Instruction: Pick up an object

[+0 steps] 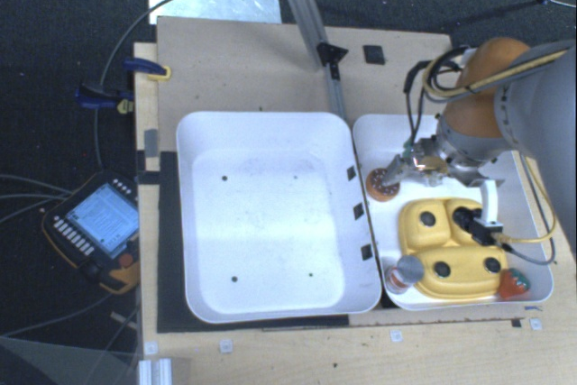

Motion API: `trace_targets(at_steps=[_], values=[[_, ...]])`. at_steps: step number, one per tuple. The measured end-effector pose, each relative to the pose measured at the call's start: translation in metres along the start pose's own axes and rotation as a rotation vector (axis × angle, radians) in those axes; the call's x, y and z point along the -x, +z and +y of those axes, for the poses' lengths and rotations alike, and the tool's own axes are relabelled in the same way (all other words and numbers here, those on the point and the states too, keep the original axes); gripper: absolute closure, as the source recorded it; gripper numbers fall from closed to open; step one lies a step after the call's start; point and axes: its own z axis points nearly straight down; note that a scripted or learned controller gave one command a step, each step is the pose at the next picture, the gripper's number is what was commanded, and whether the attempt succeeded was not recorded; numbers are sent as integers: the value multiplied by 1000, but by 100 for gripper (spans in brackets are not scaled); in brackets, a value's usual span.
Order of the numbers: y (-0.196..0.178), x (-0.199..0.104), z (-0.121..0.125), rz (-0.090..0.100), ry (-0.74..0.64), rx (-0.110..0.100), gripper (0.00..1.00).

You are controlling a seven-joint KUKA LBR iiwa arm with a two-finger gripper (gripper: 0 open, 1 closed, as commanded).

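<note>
Camera view looks down on a tan bench (pixel 270 68). Nearest, at the lower right of the frame, a large yellow moulded plastic piece with dark round holes (pixel 448 250) lies in the right white bin (pixel 379 135), its long axis running roughly left to right across the bin's lower half. Touching its lower left corner is a small grey round knob (pixel 408 269); at its lower right corner sits a small red-orange object (pixel 514 284). Higher, by the bin's left wall, lies a small brown round disc (pixel 381 186). The gripper (pixel 416 163) hangs just beside that disc; whether it is spread or pinched cannot be told. The left white bin (pixel 261 216) fills the middle. No writing is legible anywhere.
</note>
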Motion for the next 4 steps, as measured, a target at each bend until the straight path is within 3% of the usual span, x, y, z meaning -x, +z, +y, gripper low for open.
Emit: trace_targets(at_steps=[1, 2, 4], values=[[-14, -2, 4, 4, -2, 11, 100], [-57, -2, 3, 0, -3, -4, 100], [-153, -11, 1, 0, -6, -2, 100]])
